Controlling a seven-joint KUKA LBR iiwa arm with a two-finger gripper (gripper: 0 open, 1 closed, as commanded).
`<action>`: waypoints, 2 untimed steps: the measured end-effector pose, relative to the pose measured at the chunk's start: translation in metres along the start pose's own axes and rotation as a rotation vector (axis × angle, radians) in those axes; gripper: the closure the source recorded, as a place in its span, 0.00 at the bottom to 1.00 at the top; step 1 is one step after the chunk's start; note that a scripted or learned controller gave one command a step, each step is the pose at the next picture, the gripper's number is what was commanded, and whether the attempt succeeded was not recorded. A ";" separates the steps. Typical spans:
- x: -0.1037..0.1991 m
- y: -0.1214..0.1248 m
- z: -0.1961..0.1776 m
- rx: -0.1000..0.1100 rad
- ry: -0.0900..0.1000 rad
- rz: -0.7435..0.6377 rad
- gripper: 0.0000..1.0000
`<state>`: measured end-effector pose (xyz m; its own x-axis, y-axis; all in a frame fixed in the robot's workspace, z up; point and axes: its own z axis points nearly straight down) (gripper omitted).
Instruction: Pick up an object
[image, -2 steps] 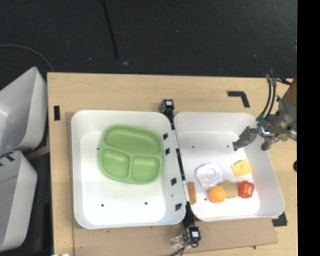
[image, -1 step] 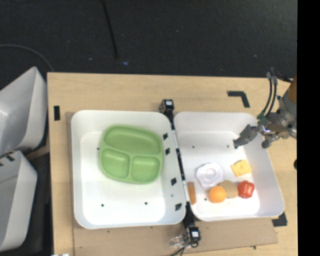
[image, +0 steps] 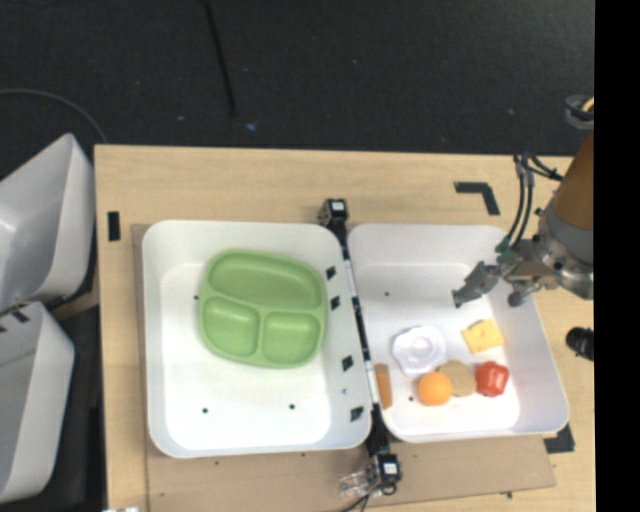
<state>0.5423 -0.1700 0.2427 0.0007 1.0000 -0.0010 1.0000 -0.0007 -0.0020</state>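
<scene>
The right bin (image: 420, 255) holds several small items near its front: a yellow wedge (image: 483, 335), a white cup (image: 418, 347), an orange ball (image: 434, 388), a tan round piece (image: 459, 378), a red piece (image: 491, 378) and an orange stick (image: 383, 385) by the left wall. My gripper (image: 495, 292) hovers over the bin's right middle, just behind the yellow wedge. It is open, its two dark fingers spread apart, and nothing sits between them.
In the left bin (image: 170, 400) lies a green divided plate (image: 264, 307). A black clip rail (image: 350, 330) runs between the two bins. White boxes (image: 40, 230) stand off the bench's left side.
</scene>
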 end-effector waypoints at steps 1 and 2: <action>0.001 0.008 0.059 0.002 0.001 0.003 0.00; 0.000 -0.003 0.114 0.002 0.001 0.000 0.00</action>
<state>0.5393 -0.1699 0.1287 0.0012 1.0000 -0.0002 1.0000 -0.0012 -0.0039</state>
